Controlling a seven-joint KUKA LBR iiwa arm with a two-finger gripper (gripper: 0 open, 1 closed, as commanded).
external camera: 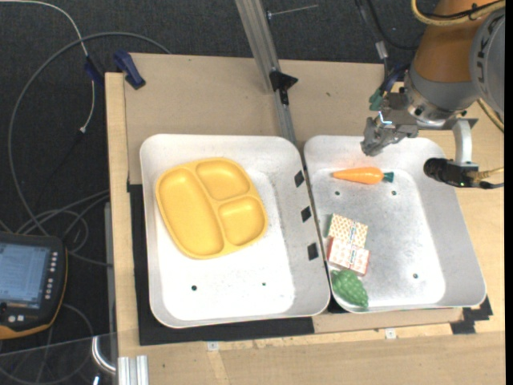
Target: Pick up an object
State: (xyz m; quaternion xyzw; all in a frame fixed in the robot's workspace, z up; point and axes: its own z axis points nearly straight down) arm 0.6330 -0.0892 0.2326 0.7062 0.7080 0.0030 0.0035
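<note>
Plywood bench with two white bins. Toy carrot [357, 176], orange with a green stub, lies crosswise at the far end of the right bin [437, 247]; probably light, rigid, smooth plastic, best pinched mid-body. Gripper [375, 141] hovers just beyond it, holding nothing; its opening cannot be told.

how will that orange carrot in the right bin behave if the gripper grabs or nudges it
The carrot looks like a smooth moulded toy, so it is probably stiff and light. Its rounded, tapered body lies flat on the right bin, so a nudge may roll or swing it. The glossy skin could slip between the fingers of the gripper.
</note>
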